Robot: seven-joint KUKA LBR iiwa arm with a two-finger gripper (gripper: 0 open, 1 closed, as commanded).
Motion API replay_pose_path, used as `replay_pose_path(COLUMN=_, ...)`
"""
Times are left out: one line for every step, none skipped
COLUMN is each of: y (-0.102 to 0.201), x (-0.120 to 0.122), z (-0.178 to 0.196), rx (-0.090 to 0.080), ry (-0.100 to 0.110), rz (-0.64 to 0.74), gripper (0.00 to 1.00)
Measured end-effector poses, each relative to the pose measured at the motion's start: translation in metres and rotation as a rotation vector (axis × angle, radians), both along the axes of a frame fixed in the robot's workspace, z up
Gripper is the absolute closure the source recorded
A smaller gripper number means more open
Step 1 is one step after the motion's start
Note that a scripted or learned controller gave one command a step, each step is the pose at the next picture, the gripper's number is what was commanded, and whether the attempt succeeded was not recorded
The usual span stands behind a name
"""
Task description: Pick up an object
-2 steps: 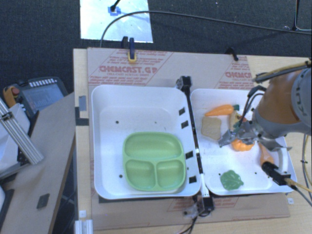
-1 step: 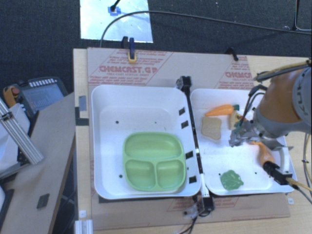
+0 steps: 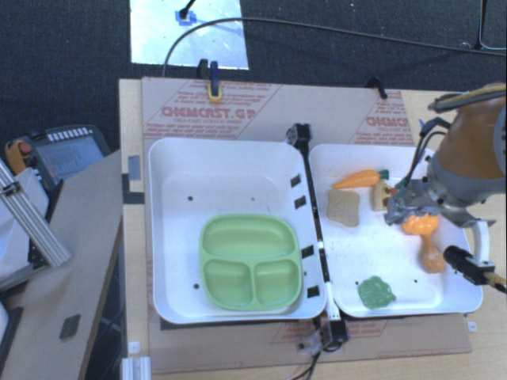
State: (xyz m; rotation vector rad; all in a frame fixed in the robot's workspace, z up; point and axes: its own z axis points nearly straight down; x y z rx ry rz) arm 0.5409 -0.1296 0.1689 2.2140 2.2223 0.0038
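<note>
The right bin [image 3: 455, 295] holds several small toys. An orange carrot [image 3: 356, 180] lies at its back. A tan slice [image 3: 344, 208] rests just in front of the carrot, with a small pale block [image 3: 379, 197] beside it. A green lump [image 3: 375, 292] sits near the front wall. An orange lumpy piece [image 3: 422, 226] with a narrower end [image 3: 432, 258] lies at the right. My gripper [image 3: 398, 210] hangs low over the bin, between the pale block and the orange piece, right at the orange piece's left edge. The arm's wrist covers what lies between the fingers.
The left bin [image 3: 170, 212] holds a green divided plate [image 3: 250, 261]. A black divider with clips [image 3: 309, 212] runs between the bins. A grey side table [image 3: 71, 236] with a pendant stands at the left. Cardboard [image 3: 238, 109] lies under the bins.
</note>
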Motion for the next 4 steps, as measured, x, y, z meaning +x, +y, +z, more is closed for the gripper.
replay_pose_path(y=0.001, x=-0.008, z=0.051, rx=0.0, ry=-0.002, rz=0.0, gripper=1.0)
replay_pose_path(y=0.001, x=-0.006, z=0.105, rx=0.0, ry=-0.003, rz=0.001, gripper=1.0)
replay_pose_path(y=0.054, x=0.014, z=0.107, rx=0.003, ry=0.001, rz=0.006, gripper=1.0)
replay_pose_path(y=0.106, x=0.03, z=0.109, rx=0.004, ry=0.002, rz=0.006, gripper=1.0)
